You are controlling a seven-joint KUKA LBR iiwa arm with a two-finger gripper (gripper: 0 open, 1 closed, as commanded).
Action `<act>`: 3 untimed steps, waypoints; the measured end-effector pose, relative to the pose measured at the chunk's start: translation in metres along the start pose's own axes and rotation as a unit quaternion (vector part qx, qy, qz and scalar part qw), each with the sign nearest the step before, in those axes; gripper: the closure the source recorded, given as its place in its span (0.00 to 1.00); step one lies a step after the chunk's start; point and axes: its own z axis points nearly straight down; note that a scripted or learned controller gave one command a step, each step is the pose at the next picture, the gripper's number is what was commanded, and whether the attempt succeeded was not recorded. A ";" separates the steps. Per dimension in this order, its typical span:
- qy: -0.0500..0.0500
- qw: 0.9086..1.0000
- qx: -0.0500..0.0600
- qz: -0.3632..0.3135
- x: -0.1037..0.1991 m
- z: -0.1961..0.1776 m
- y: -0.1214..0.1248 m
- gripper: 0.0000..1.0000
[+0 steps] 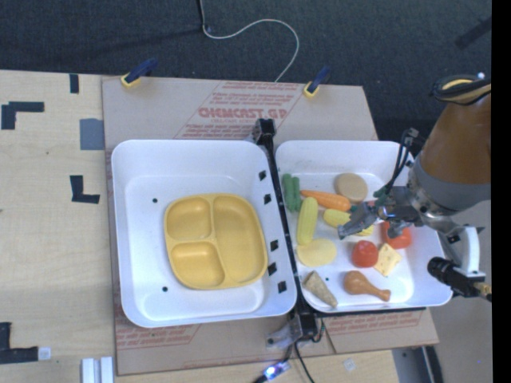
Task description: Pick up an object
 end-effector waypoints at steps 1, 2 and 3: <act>-0.001 1.000 -0.006 -0.002 0.000 -0.006 0.002 0.00; -0.001 1.000 -0.003 -0.001 -0.009 0.049 -0.002 0.00; -0.002 1.000 -0.005 -0.001 -0.019 0.104 0.000 0.00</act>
